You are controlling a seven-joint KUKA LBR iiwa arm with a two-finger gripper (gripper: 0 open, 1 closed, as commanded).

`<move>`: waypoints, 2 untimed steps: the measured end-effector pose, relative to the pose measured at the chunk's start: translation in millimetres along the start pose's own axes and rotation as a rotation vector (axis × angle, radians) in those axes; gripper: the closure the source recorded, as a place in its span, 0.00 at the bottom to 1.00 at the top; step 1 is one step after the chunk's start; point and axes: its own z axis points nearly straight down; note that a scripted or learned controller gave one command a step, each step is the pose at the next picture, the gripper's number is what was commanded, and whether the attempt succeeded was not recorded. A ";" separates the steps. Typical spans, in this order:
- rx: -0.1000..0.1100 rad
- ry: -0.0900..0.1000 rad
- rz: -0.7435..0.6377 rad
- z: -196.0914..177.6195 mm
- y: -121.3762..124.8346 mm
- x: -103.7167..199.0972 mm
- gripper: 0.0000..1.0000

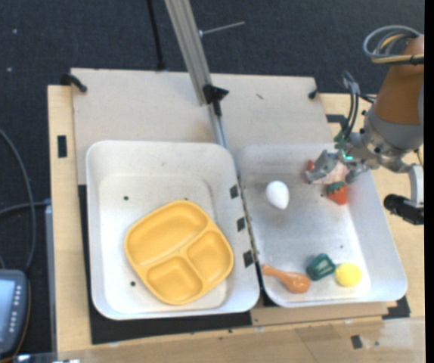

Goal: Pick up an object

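- Spoon [286,277], green block [320,266] and yellow ball [347,275] lay along the right bin's [376,225] near edge.
- White egg [277,194] sat mid-bin.
- Gripper [330,174] hovered farther back, fingers spread, just beside a red piece [339,194].
- Yellow tray [179,251] filled the left bin [111,203].

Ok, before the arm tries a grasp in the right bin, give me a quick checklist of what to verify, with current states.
1. gripper over right bin: ok, near its far right side.
2. Something between its fingers: cannot tell; a red-orange object sits right at the tips.
3. white egg free of neighbours: ok.
4. green block and yellow ball apart: not ok, crowded together.
5. orange spoon-like piece reachable: not ok, against the near wall.
6. yellow divided plate out of the way: ok, in left bin.
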 end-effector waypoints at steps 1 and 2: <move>0.006 0.000 0.004 62.7 -1.1 -3.2 0.00; 0.004 -0.001 0.006 105.5 -1.9 -4.5 0.00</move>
